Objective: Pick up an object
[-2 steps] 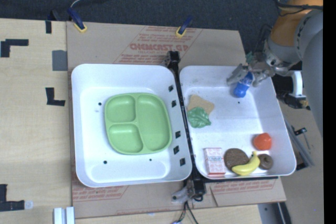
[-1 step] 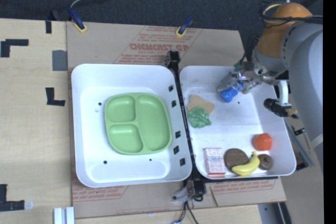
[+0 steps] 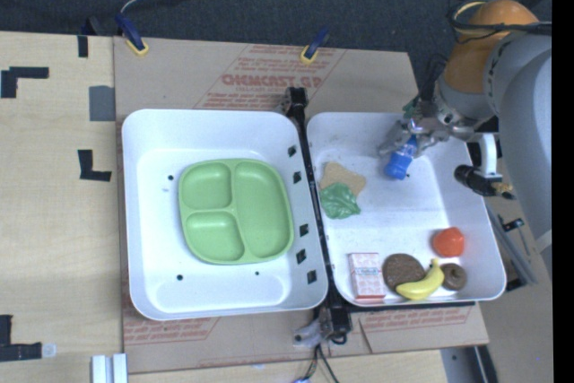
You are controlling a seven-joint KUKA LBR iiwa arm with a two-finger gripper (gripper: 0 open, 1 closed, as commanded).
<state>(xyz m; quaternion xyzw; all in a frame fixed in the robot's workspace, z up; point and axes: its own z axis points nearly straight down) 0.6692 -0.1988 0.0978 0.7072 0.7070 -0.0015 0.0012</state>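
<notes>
Looking down at the desk (image 3: 54,193), you've got two white bins side by side on a cardboard sheet (image 3: 260,76). The left bin (image 3: 148,134) holds a green divided plate (image 3: 236,211) w/ three compartments, lying flat near the middle.

The right bin (image 3: 466,215) has the clutter. A blue object (image 3: 399,162) sits near its far right corner, tilted, right at the claw (image 3: 414,136). The claw's tip is touching or just above it; you can't tell which, and you can't tell if it's clenched or released, since the metal parts blur together there. The grey arm (image 3: 525,103) w/ its orange band (image 3: 480,45) comes in from the right and covers the bin's right rim.

Elsewhere in the right bin: a tan flat piece (image 3: 345,177) near the divider, w/ a green leafy item (image 3: 341,202) overlapping its near edge. Along the near wall, left to right: a small pink-and-white box (image 3: 365,274), a brown round item (image 3: 403,269), a yellow banana (image 3: 421,284) resting against it, and a brown ring-shaped thing (image 3: 455,275) partly behind the banana. A red-orange object (image 3: 448,241) sits apart, nearer the right wall. Nothing lies between the claw and the blue object.

Red print on the cardboard reads approx "CHEMCAST", rest too small. The box's print is unreadable. Two yellow-and-blue clamps (image 3: 134,39) pin the cardboard's far edge.
</notes>
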